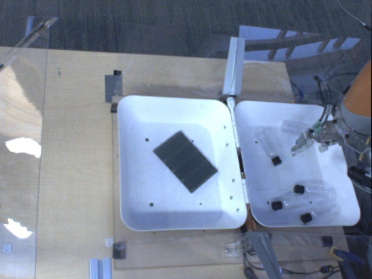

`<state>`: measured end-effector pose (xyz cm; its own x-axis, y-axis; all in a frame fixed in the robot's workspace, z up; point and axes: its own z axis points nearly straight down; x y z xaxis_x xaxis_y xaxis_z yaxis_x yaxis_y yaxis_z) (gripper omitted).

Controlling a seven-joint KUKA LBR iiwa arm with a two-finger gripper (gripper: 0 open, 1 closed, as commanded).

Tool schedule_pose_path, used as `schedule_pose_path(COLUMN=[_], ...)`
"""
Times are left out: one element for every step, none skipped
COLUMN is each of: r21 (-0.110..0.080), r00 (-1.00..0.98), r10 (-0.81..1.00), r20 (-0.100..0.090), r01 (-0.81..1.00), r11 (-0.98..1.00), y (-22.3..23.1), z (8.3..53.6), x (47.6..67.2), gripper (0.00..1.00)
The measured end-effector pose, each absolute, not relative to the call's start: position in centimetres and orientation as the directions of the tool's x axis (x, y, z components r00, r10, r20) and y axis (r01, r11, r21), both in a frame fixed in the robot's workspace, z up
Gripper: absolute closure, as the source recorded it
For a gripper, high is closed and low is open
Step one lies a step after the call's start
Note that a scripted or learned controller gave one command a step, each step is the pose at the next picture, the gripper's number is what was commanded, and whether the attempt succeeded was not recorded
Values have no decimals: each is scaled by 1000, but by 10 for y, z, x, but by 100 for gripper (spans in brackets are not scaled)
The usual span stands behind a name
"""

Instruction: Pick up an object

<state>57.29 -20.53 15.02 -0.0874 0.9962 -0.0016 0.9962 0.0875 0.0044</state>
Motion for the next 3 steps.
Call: schedule_pose_path(r21=[15,9,6], r00=[-167,-242,-237], r10=[986,970,972], r20=[-5,-2,0], r01=[986,970,972], r11=[167,242,237], y=[-150,-64,57], z=[90,187,185], x=[580,611,620], gripper=[0,0,0])
